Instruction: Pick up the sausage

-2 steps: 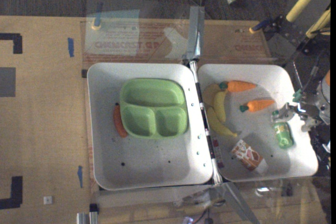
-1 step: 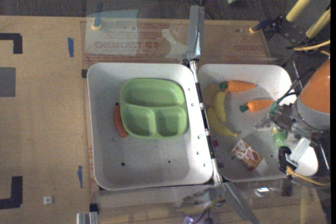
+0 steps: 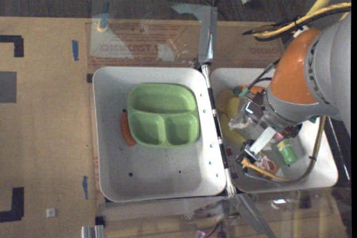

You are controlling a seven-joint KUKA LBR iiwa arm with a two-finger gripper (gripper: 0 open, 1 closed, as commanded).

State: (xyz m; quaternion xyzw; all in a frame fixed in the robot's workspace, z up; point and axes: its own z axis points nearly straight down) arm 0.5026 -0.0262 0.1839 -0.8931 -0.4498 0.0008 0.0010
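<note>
The sausage [image 3: 127,129] is an orange-red link lying in the left bin [image 3: 109,175], tucked against the left edge of a green divided plate [image 3: 163,114], which hides part of it. My gripper [image 3: 242,119] hangs low over the right bin [image 3: 330,173], far to the right of the sausage, with the bin divider between them. It sits just over a yellow item [image 3: 227,104]. The grey and orange arm covers much of that bin.
The right bin holds a small green cup [image 3: 288,153], a red and white item [image 3: 271,165] and an orange and green piece [image 3: 245,89] near its back wall. A metal strip [image 3: 207,36] rises behind the divider. Blue tape marks dot the bench.
</note>
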